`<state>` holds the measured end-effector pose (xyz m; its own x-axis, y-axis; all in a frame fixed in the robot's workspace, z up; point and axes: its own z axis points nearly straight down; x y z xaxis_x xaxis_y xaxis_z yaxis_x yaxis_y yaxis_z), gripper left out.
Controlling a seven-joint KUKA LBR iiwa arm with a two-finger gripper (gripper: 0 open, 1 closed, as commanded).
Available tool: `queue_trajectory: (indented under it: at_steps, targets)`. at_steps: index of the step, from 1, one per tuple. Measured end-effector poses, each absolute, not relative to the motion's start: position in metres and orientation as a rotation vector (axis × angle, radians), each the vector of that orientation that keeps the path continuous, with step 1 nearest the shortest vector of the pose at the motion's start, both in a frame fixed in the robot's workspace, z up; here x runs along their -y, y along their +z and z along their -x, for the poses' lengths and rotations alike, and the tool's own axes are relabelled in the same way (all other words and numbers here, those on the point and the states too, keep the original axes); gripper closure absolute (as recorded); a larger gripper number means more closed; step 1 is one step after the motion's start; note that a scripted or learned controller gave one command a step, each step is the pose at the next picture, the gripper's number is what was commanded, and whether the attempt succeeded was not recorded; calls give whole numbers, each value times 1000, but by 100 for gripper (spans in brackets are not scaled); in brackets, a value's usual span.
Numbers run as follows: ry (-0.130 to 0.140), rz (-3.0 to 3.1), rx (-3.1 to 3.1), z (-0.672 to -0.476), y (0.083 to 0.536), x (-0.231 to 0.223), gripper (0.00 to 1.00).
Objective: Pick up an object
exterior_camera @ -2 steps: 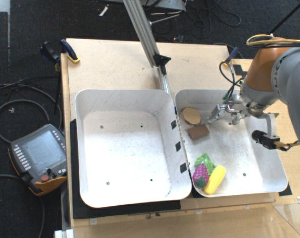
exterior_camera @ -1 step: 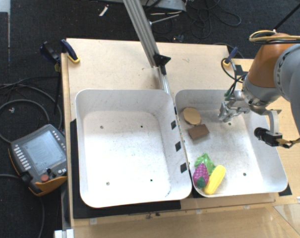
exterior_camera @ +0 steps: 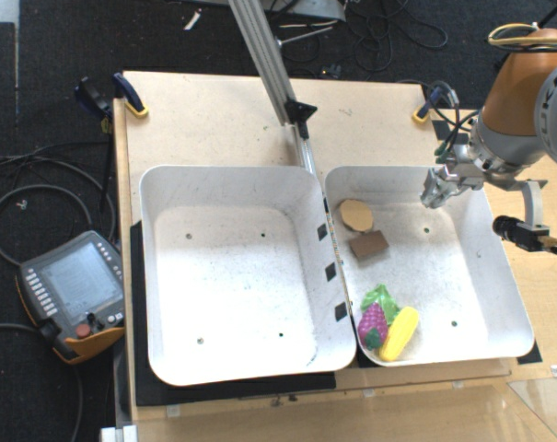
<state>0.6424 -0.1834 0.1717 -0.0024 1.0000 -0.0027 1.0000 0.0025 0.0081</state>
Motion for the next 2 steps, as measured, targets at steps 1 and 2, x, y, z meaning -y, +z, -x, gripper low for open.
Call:
queue_trajectory:
  at_steps: [1,2]
  targets:
    - [7,-2212,-2219,-641,236,182,100]
    - [6,-2213,-2220,-642,290,182,100]
